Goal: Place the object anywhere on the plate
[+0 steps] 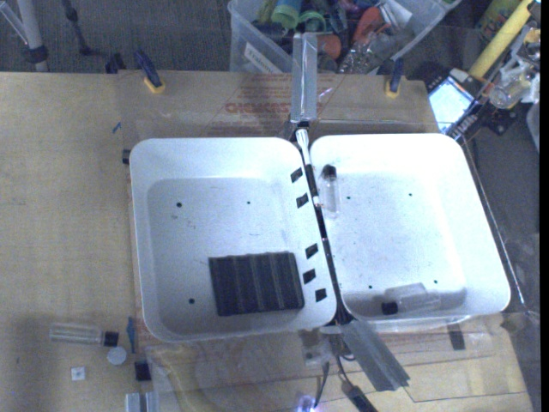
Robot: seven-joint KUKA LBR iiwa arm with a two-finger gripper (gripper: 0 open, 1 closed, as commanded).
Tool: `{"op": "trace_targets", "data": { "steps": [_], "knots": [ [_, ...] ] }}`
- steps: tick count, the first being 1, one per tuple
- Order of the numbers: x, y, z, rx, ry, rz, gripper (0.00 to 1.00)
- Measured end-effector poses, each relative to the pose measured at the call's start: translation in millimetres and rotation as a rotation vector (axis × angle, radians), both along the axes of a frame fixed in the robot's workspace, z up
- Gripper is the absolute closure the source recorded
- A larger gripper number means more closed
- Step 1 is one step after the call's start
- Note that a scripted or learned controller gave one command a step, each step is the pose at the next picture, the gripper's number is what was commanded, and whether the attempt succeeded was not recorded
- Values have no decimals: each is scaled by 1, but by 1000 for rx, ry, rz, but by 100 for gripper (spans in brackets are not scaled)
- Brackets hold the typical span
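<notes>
Starting left: the dark ribbed plate (256, 283) lies flat at the front of the left bin (193, 217), and that's the target. Across the divider, in the right bin (412, 226), one clear tube (328, 187) hugs the dividing wall, and a second clear tube (408, 299) lies against the front wall. Either could be the object. The grasp should straddle the tube across its width, staying off the wall beside it. Whether the tool is spread or pressed together, can't tell, nor how it stands to either tube.
</notes>
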State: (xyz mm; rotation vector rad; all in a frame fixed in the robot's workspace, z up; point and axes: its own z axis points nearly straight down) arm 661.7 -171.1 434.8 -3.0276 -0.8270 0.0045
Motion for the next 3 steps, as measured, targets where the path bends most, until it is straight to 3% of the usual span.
{"op": "trace_targets", "data": {
  "steps": [1,2,3],
  "knots": [
    [-6,40,0,-1,-2,-333,100],
    [-8,-20,-1,-2,-3,-90,100],
    [-13,-51,0,-3,-4,124,100]
  ]
}}
